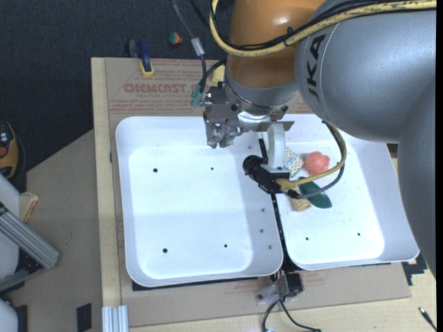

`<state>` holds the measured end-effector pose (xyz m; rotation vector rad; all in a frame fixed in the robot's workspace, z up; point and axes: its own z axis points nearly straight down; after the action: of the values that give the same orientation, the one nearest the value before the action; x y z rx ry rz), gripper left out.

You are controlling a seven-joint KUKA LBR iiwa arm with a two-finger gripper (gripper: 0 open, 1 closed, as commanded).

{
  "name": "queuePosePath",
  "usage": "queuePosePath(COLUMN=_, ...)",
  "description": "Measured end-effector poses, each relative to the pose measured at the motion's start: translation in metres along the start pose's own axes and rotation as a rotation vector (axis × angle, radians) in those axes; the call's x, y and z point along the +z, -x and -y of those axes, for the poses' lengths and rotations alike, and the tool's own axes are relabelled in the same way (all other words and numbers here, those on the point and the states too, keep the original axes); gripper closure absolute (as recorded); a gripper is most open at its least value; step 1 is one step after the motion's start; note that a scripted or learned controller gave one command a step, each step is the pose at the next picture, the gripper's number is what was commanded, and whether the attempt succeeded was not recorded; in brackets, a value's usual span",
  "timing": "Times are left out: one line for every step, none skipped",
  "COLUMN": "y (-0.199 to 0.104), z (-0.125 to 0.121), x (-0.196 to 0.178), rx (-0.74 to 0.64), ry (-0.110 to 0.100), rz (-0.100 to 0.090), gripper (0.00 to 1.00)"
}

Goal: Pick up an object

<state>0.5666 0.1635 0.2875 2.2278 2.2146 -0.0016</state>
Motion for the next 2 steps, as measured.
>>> queuePosePath(y=-0.058, z=-0.046, x=-0.089, rx=-0.011, ry=0.015, rz=-0.006, gripper=1.0)
queuePosePath(y=0.042, z=-0.029, x=-0.104, rx=0.004, ry=0.0, rz=0.002, gripper=1.0)
